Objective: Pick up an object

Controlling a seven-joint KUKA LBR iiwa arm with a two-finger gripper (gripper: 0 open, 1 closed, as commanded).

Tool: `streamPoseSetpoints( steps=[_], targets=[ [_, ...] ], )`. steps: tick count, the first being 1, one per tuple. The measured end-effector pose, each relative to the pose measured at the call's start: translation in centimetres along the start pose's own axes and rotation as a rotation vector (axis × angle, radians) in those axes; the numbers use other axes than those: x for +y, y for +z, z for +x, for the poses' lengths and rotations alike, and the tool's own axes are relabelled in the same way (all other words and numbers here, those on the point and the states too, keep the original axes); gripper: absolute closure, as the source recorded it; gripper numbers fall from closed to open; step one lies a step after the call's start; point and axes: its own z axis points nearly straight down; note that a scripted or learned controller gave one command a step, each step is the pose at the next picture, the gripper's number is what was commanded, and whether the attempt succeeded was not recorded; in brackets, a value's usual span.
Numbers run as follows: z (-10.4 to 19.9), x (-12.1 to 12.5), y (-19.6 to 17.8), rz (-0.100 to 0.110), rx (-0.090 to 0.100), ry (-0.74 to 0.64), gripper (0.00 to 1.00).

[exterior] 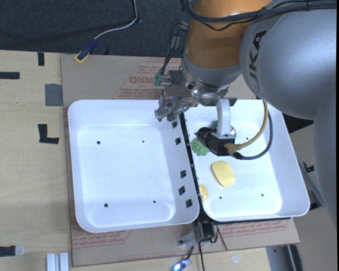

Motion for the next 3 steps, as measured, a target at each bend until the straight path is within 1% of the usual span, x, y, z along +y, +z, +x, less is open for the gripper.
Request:
streamPoseSetpoints(
  steps=[1,2,3],
  targets=[
    [10.7,-7.8,-1.3,0.014,0.000,-0.011,1.00],
    [11.2,-7.1,-17.0,-0.002,0.005,-0.001,1.00],
    [11.1,-7.2,-16.0,0.015,-0.005,0.002,0.00]
  ],
)
